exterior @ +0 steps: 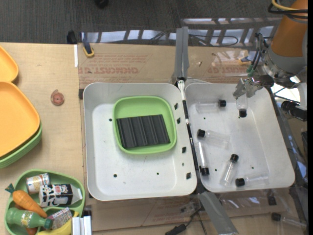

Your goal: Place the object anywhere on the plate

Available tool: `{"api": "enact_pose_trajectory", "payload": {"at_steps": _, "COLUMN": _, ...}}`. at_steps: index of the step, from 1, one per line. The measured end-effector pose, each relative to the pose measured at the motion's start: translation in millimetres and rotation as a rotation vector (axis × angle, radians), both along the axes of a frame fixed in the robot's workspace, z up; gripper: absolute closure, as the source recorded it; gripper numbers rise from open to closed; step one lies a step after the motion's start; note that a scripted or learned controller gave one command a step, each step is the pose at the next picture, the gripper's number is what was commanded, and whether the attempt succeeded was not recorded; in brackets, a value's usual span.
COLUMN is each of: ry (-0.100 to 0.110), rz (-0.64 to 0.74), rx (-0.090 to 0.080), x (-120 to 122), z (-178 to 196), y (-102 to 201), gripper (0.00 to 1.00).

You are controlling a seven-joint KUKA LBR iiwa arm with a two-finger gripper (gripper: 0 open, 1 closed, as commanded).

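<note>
A green square plate (143,102) lies in the left white bin (98,146), with a dark ridged mat (143,131) on it. My gripper (243,95) hangs over the far right part of the right bin (274,146). A clear vial (242,105) with a black cap at its lower end hangs upright from between the fingers, so the gripper is shut on it. The vial is well to the right of the plate, across the wall between the bins.
Several more clear black-capped vials lie in the right bin, among them one (213,103) at the back and one (229,168) near the front. Orange plates (14,116) and a green bowl of toy food (41,202) sit on the bench at left.
</note>
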State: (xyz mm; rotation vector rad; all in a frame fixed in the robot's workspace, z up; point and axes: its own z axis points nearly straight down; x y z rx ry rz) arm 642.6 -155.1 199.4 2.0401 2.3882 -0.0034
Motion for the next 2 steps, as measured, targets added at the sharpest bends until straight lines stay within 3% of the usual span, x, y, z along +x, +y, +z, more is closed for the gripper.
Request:
{"api": "enact_pose_trajectory", "payload": {"at_steps": 1, "ry": 0.0, "rz": 0.0, "rx": 0.0, "x": 0.1, "z": 0.2, "y": 0.0, "gripper": 0.0}}
{"api": "enact_pose_trajectory", "payload": {"at_steps": 2, "ry": 0.001, "rz": -0.135, "rx": 0.001, "x": -5.3, "z": 12.4, "y": 89.9, "gripper": 0.0}}
